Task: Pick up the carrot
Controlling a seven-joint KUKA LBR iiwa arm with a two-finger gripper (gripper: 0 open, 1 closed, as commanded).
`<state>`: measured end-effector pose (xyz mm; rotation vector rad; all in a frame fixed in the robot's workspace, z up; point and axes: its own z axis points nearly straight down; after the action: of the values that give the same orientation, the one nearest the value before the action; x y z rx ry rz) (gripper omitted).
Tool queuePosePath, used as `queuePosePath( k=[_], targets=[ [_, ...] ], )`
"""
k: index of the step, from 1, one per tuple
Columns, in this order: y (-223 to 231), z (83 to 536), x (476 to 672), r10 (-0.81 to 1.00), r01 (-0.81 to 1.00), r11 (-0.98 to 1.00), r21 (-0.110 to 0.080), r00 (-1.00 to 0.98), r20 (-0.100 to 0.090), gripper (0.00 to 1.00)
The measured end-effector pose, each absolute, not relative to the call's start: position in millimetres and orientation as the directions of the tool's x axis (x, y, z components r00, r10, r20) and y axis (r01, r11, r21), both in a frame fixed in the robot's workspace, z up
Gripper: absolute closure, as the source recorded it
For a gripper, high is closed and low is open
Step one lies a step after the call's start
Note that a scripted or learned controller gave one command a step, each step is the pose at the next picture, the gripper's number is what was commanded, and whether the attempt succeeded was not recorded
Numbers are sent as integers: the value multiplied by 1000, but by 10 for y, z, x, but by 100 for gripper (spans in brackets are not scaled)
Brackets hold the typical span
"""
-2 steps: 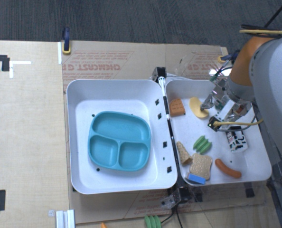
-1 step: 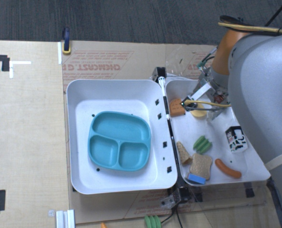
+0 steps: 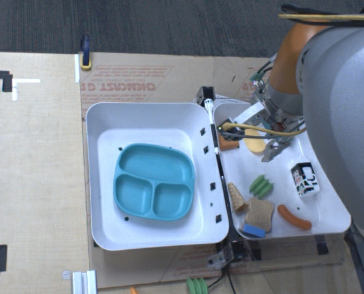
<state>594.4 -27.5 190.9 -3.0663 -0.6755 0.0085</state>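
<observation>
While my gripper point(image 3: 274, 141) hovers right of the carrot point(image 3: 228, 143) (fingers' state: can't tell), carrot looks light, stiff, smooth; I'd grab mid-body.

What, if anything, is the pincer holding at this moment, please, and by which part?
It cannot be told: the pincer hangs over the right white bin near a small orange carrot, and the grey arm hides any hold.

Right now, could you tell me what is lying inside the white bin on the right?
The right white bin holds an orange carrot, green pea pod, orange sausage, brown bread slice, blue block and black-and-white carton. The arm covers its far corner.
</observation>
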Motion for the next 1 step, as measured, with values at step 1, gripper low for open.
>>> queuePosePath(
  k=[1],
  targets=[
    [-408, 1906, 5535, 208, 208, -978, -3, 978, -7, 0]
  ],
)
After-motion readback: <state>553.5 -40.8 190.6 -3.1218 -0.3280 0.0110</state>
